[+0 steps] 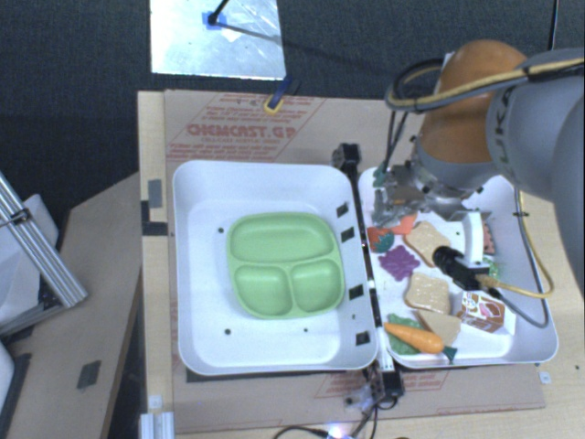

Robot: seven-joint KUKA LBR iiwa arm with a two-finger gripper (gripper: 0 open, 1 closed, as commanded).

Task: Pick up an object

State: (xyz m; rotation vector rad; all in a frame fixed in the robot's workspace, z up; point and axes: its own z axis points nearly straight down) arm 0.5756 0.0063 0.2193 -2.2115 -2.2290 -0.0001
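Nearest the camera, a toy carrot (414,337) lies along the front rim of the right bin (539,341), and it looks like light, stiff plastic, tapered and a bit slick, so I'd take it across the thick orange middle, not the tip. Just behind it sit two bread slices (428,293), flat and low (awkward to pinch from above), with a small printed carton (482,311) beside them. Further in, a purple piece (399,262), then a red-and-teal item (380,240) near the divider. Above that cluster hovers the hand (395,199), low over the bin's far left corner; whether it is spread or closed, I cannot tell. Across in the left bin (210,199), a green divided plate (281,263) lies flat.
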